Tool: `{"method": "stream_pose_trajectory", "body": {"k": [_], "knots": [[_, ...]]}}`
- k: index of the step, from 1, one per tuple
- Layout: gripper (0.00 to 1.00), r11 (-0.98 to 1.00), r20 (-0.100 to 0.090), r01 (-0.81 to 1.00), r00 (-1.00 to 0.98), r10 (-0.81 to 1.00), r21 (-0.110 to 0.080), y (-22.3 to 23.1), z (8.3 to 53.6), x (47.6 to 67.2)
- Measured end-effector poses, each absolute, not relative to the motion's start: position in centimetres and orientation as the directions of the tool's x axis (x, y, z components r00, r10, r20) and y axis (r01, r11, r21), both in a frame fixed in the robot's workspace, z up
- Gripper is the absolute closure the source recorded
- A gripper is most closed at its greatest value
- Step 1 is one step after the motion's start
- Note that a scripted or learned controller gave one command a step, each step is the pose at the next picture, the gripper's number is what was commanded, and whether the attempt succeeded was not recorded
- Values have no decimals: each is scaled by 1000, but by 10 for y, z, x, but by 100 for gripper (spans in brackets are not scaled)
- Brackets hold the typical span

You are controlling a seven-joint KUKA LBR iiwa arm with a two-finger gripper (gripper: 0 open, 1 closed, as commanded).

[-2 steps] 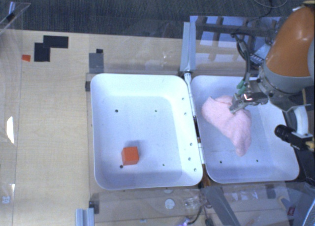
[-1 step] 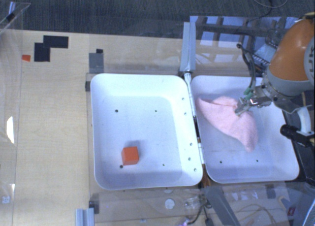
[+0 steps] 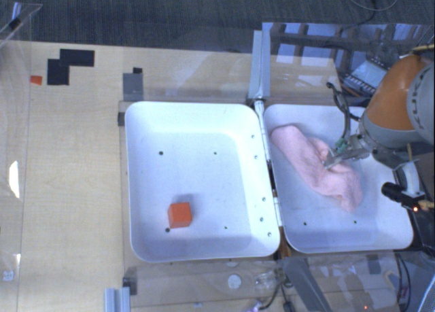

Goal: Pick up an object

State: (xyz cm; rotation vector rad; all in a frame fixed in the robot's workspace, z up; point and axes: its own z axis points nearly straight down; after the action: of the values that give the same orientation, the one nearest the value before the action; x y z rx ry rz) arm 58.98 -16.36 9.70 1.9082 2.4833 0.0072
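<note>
We look down on two shallow white bins set side by side on a pale wooden bench, where the grey arm [image 3: 401,110] enters from the right, its orange band bulging above the wrist as the wrist angles down and leftward over the right bin [image 3: 380,236]. The gripper [image 3: 338,156] sits low at the upper right part of a soft pink cloth [image 3: 316,164], its tips touching or pressing into the fabric; from this angle we cannot tell whether the claw is spread or closed, or whether any cloth lies between its tips. The cloth stretches slantwise across the right bin, from near the upper left corner down toward the middle right, lying crumpled on the bin floor. In the left bin [image 3: 143,168], well apart from the arm, we see a small orange block [image 3: 180,215] resting alone on the floor near the lower left. Cables trail behind the arm at the upper right.
</note>
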Motion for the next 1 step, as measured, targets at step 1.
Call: {"method": "stream_pose_trajectory", "body": {"k": [1], "knots": [[0,44,-4,999,-44,999,20,-125,92,551]]}}
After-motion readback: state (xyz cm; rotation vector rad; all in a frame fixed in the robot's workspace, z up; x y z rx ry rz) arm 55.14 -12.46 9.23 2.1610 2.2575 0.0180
